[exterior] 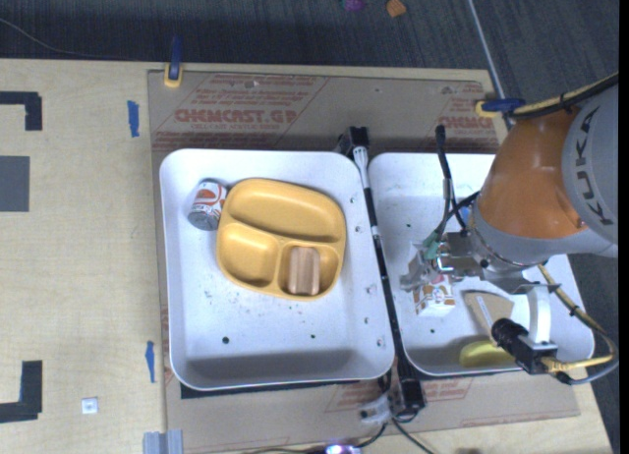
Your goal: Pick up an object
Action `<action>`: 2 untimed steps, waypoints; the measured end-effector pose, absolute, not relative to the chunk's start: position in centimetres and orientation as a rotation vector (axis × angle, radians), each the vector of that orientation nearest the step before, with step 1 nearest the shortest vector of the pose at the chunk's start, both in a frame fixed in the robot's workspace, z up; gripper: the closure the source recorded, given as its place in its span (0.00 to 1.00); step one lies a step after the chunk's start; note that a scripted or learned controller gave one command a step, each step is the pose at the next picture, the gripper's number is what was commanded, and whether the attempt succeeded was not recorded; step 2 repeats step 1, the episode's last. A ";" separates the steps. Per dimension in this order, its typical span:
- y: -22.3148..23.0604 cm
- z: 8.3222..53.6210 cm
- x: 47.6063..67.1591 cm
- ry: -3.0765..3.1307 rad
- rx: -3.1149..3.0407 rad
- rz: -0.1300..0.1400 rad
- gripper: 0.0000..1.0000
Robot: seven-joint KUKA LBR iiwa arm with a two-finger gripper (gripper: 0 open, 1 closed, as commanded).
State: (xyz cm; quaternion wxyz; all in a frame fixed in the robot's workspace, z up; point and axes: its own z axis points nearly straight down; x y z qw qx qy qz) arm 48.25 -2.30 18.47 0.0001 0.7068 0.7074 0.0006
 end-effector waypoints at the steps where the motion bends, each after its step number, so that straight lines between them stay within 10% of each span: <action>1: 1.7 20.0 48.1 2.221 2.217 0.004 1.00; 2: 1.7 20.0 48.1 2.221 2.217 0.004 1.00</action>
